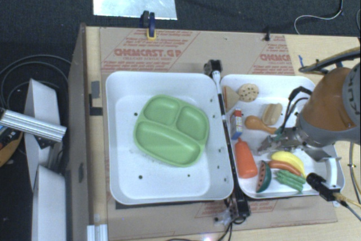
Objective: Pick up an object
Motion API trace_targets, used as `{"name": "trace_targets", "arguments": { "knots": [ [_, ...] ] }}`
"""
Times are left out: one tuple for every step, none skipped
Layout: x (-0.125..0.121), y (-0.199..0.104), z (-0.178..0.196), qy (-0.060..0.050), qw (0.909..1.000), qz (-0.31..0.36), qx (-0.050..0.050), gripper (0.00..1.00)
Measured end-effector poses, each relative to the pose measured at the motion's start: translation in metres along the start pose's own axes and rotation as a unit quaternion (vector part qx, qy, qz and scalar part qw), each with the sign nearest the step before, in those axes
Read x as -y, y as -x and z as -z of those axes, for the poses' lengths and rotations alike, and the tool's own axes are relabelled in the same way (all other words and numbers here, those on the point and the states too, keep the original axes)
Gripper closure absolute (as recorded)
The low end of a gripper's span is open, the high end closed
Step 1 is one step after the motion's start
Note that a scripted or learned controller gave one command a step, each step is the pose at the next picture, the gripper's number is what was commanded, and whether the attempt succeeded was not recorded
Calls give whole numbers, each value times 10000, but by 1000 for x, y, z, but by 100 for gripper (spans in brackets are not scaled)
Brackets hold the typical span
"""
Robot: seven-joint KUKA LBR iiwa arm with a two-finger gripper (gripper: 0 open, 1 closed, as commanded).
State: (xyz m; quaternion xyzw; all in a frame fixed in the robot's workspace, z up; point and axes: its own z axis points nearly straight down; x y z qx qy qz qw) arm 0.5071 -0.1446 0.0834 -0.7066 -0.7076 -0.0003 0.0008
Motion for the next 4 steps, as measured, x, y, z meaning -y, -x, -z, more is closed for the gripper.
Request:
{"name": "trace_targets", "arguments": {
  "knots": [
    [-66,-18,2,43,10000,31,9,0],
    [-106,-61,2,32,10000,37,24,0],
    [-105,-59,12,30,10000,20,12,100],
    [-54,-124,106,33,10000,42,-4,100]
  ]
}}
